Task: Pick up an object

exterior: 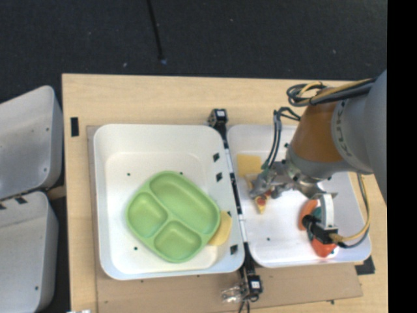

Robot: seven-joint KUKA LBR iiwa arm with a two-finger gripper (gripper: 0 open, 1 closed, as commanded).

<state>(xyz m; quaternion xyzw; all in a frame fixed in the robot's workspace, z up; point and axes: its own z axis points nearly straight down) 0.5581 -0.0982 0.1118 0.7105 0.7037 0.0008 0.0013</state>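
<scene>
Gripper (263,186) is low in the right bin (287,256), near its left wall, about midway along it. You can't tell from this angle whether it's spread or closed, so don't assume a grasp.

Likeliest target is the small red-and-yellow piece (260,205), just beside the gripper on the side toward the bin's front edge. Whether they touch, I can't say. A yellow block (247,164) sits just past the gripper toward the back-left corner.

Risks, as I judge them:
- The piece is small and looks offset from the gripper, not under it. A close here may grab air or nip one edge, and it drops on the lift.
- Block and piece flank the gripper closely. A descent can land on the block or shove it into the wall.
- The left wall is near. A sideways push pins the piece against it, or the gripper body clips the rim next to the left bin (124,149).
- The orange thing (322,247) near the front-right corner lies close under the arm. A wrist sweep could drag it.

The green divided plate (172,217) in the left bin is well apart, so no concern. Confirm the piece is in the gripper before you count any lift as a pick.
</scene>
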